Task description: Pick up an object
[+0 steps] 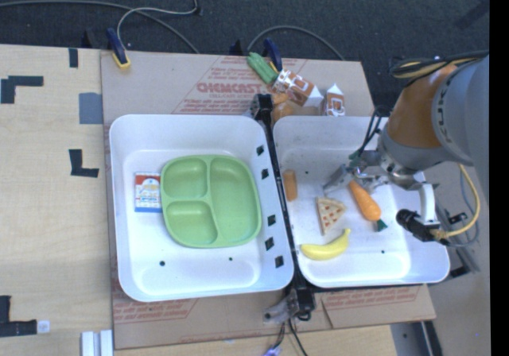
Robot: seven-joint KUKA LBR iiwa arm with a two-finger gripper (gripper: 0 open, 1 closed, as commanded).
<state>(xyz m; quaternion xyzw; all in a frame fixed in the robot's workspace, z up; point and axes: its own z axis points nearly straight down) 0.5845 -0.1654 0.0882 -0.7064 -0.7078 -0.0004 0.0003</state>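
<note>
The right bin [350, 133] holds an orange carrot [366, 203], a pizza slice [328, 213], a yellow banana [326, 247] and a small orange block [290, 185]. My gripper [352, 179] is low over the bin's middle, open, with one finger [334, 182] spread to the left and the other to the right. The carrot's upper end lies just below the gap between the fingers. Nothing is held between them. The pizza slice lies just below and left of the gripper.
The left bin [127, 140] holds a green divided plate [211, 199] and a small printed card box [147, 191]. Toy food packets [298, 90] and a green item [262, 68] lie on the cardboard behind the bins. The arm's grey body [445, 116] covers the bin's right side.
</note>
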